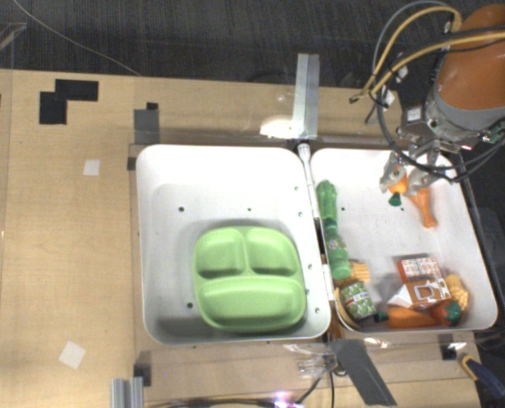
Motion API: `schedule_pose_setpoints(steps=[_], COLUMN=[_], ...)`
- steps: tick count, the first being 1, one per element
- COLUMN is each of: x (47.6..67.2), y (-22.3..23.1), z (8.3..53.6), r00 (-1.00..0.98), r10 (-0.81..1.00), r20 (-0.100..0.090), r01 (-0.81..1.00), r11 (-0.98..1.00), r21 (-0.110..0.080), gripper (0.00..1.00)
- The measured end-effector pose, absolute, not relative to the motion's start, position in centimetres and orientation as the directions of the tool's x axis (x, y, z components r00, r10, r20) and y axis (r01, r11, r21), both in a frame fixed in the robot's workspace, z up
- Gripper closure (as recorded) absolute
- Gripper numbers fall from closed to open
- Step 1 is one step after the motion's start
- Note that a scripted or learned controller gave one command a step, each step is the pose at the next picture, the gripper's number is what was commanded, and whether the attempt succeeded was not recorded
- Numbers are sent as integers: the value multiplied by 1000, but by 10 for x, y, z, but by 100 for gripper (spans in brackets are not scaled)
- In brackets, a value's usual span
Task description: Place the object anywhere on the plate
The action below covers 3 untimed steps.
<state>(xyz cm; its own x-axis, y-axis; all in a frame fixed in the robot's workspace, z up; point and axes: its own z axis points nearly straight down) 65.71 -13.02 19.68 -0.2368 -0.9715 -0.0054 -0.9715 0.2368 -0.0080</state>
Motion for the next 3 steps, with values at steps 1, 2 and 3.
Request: schedule_pose_setpoints(steps=[1,2,3], x=[656,537,545], y=[-73,-77,6], z=[187,280,183], r00=[-21,288,528], r10=[-1000,-958,-849], r20=[-4,3,-4], r01=[-1000,-958,-849], r11=[21,-288,-528], r21=[-8,-10,-3], gripper=[100,100,100])
